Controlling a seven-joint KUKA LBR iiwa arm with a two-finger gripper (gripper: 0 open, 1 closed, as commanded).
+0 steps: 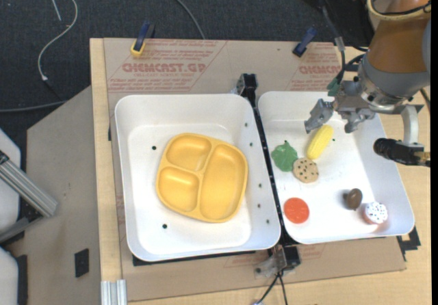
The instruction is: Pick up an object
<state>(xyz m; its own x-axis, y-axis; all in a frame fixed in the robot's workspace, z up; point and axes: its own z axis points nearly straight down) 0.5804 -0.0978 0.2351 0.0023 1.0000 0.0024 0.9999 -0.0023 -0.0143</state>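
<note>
My gripper (337, 116) hangs over the far part of the right bin (400, 184), its two fingers spread open with nothing between them. Just below it lies a yellow corn cob (319, 141). To the left of the corn sit a green leafy piece (283, 156) and a speckled cookie (306, 171). An orange-red disc (296, 210) lies near the bin's front left. A brown nut-like object (352, 197) and a white dotted piece with pink (375, 213) rest at the front right.
The left bin (130, 153) holds a yellow divided plate (202, 176). Blue clamps (142, 38) (304, 42) sit at the bench's far edge. A black fitting (399, 150) juts from the arm over the right bin's right rim.
</note>
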